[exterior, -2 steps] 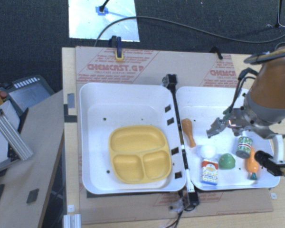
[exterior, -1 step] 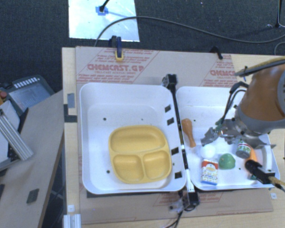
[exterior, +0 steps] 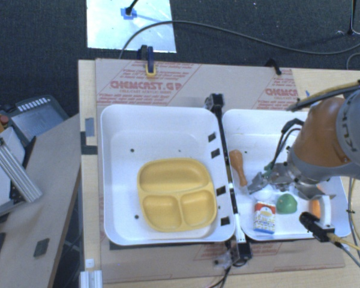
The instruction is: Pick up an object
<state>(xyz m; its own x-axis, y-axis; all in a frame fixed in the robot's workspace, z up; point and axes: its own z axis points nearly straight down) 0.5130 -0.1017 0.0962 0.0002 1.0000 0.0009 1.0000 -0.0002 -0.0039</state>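
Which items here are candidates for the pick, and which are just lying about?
Pick candidates, right bin: wooden piece, small carton, green object, orange object; gripper hovers above them.

Lying about: yellow divided tray in left bin; yellow clamp.

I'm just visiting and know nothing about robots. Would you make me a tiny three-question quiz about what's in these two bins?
1. True or false: the yellow divided tray lies in the left bin.
2. Which thing lies nearest the divider between the bins? A) the green ball B) the orange-brown wooden piece C) the small printed box
3. Fill in: the gripper hangs over the ____ bin.

Key
1. True; the tray has three compartments and sits toward the near side.
2. B; it lies just right of the divider.
3. Right; the gripper is beside the green ball, above the small printed box.
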